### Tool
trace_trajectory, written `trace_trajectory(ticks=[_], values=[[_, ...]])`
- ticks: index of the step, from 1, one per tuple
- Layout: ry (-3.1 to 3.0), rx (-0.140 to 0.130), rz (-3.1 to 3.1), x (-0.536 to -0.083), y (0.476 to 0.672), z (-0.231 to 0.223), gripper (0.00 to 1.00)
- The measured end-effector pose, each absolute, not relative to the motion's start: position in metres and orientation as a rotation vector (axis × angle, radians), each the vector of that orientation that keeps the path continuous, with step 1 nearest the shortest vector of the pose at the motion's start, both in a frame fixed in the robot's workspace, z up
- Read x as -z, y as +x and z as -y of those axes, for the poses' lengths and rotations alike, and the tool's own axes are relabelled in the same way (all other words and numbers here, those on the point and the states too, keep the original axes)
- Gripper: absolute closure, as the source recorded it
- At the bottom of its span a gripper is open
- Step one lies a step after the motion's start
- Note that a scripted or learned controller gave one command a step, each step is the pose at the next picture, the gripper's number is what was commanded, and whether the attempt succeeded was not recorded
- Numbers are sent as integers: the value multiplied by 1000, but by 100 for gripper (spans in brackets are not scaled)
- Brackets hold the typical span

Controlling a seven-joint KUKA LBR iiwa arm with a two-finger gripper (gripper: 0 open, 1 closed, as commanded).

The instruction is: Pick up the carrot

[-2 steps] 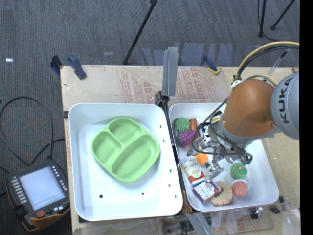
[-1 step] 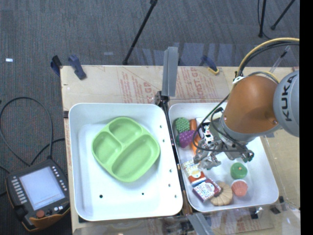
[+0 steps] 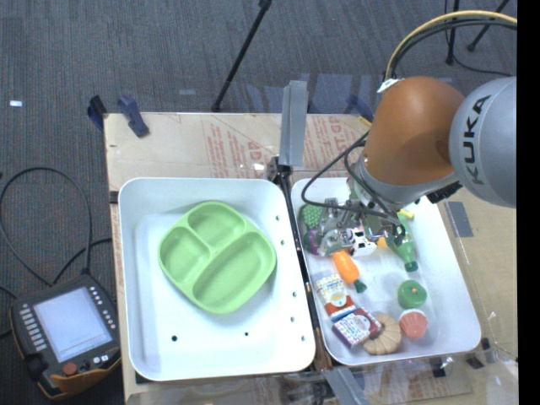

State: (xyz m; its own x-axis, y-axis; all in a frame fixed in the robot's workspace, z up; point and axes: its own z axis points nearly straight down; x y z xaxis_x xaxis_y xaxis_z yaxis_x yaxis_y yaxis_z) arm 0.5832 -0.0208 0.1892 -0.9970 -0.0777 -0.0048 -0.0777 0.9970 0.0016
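Carrot lies in the right bin, near the bin's middle, orange body slanting from upper left to lower right, a dark green tip at its lower right end. It rests on the bin floor, free of any grasp. Gripper hangs just above and beside the carrot's upper end, a tangle of grey metal and black cable under the arm's orange band; whether it is open or closed, cannot tell, the wrist blocks too much of it. Nothing visible between its tips. Just left of the gripper, against the bin's left wall, a green round item with a purple piece below it, partly hidden. Right of the carrot, a small green bottle with a bit of yellow near its top. Below that, a green round cap-like object, and lower still a pinkish-red round one. Below the carrot, a small carton with a red and yellow label, then a red and purple box, and touching it a tan cookie-shaped item near the bin's front edge. Left bin holds a light green divided plate, three compartments, sitting tilted near the centre. Off the bench at lower left, a teach pendant with a pale screen on the dark carpet.
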Motion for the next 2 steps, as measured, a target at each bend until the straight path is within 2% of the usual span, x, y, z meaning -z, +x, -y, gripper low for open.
trace_trajectory(ticks=[1,2], values=[[-360,-3,-3125,-118,580,81,100],[-361,-3,-3120,-119,581,80,0]])
